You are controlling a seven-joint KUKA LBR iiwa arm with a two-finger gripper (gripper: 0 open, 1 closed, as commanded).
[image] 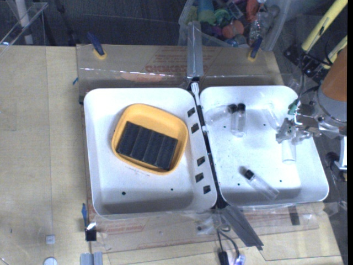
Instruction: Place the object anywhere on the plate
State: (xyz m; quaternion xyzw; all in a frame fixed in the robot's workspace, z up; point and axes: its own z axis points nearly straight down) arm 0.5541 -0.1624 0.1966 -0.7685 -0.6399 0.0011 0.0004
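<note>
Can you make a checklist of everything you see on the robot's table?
Surface: two white bins, left bin and right bin, on a wooden bench.
Job's things: yellow plate in the left bin, with a dark ridged block on it; clear vials in the right bin.
Clutter: nothing seen.
Grippers: gripper low over the right bin's right side.
Cables: cable at the front edge.
Surroundings: tub of colourful toys behind.

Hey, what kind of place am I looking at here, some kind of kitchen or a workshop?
Most likely a robotics lab bench, not a kitchen. Two white bins sit side by side on a wooden bench, a yellow plate lies in the left one, and a clear tub of mixed toys stands behind.
</note>
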